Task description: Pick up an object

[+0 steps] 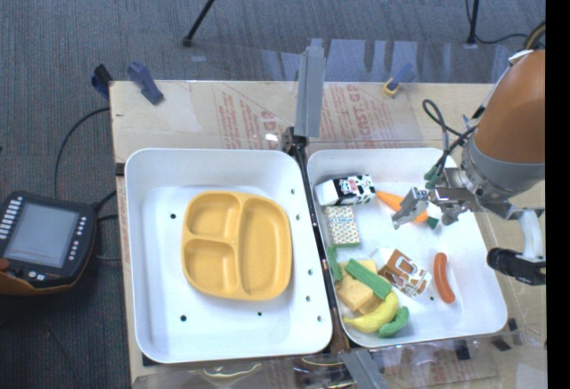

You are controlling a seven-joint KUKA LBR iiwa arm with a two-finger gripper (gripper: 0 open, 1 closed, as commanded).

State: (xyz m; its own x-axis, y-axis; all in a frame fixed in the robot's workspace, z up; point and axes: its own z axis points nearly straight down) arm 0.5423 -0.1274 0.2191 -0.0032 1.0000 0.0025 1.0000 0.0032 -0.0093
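The pincer hangs low over the right bin, its two fingers spread apart with nothing between them; the small orange carrot lies just to its left, one end reaching toward the gap of the fingers, and a small green piece sits just below it; whether either finger touches the carrot I cannot tell. Further left of the pincer lies the black-and-white toy cow; below and left of it a patterned card; below it a brown-and-white carton, a red sausage to the lower right, and a heap of yellow cheese, a green strip and a banana. The left bin holds a yellow divided plate, well apart from the pincer.

The carrot looks the likeliest target; to take it well, I judge the pincer should shift a little left so the fingers straddle the carrot's thicker part across its narrow width, come down until they almost reach the bin floor, then close squarely; closing on the tapered tip risks it squirting out, and the green piece nearby could jam one finger.
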